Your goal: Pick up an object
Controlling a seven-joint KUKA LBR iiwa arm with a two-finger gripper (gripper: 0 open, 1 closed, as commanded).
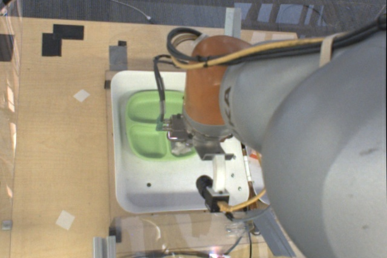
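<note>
A light green divided tray (145, 124) lies in the left white bin (130, 190), in its upper half. The grey arm with its orange band (205, 87) reaches in from the right and hangs over the tray's right edge. My gripper (181, 139) points down there, seen from above as a metal block with a black cable running to it. The wrist hides the tray's right part and whatever lies under the gripper.
The arm's big grey body (314, 148) covers the right bin almost wholly; a small orange bit (254, 157) peeks out beside the wrist. A white bracket (228, 181) with a black part sits over the left bin's lower right corner. Wooden bench (54, 148) lies to the left.
</note>
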